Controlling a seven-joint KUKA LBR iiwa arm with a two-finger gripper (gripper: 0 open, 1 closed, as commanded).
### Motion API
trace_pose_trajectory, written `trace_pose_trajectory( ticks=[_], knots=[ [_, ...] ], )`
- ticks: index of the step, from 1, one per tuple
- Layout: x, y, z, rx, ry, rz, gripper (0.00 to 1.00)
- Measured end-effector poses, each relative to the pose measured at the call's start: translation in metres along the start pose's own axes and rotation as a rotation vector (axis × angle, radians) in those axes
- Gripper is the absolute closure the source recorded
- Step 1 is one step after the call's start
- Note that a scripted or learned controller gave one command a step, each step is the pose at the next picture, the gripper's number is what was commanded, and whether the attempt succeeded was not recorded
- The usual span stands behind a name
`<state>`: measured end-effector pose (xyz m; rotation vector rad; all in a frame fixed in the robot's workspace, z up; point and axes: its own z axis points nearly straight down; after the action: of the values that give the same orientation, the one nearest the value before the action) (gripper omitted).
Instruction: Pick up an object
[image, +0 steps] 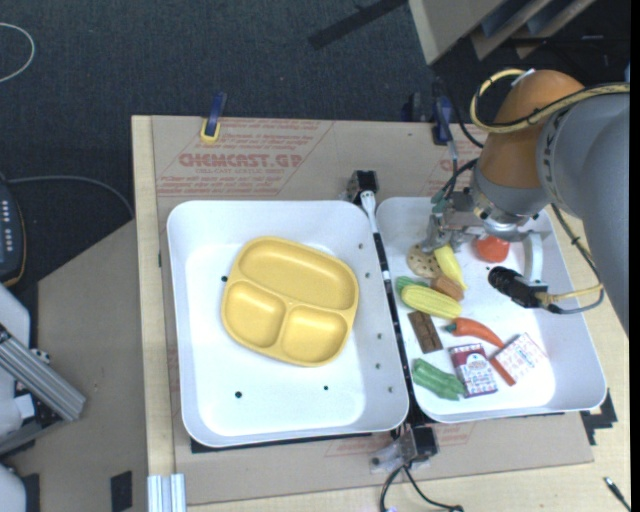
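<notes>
The small yellow banana-like piece (449, 266) lies in the far-left part of the right bin (570, 395), its long axis slanting from far-left to near-right, just beside a speckled cookie (421, 264) on its left and an orange piece (449, 289) at its near end. The gripper (446, 232) hangs right at the far end of that yellow piece, so the thing lies just nearward of the tips, almost under them. Whether they are spread or closed, I cannot tell; nothing is visibly held. A corn cob (430, 299), a red tomato-like piece (492, 248) and other toys lie nearby, so I judge stray contact likely. The yellow divided tray (290, 301) sits alone in the left bin (200, 400) on the desk (300, 150).
</notes>
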<state>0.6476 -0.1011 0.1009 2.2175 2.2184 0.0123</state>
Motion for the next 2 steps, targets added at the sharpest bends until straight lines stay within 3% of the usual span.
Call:
trace_pose_trajectory(
  ticks=[2],
  knots=[
    [0.006,0.007,-0.101,0.000,-0.004,-0.002,1.00]
  ],
)
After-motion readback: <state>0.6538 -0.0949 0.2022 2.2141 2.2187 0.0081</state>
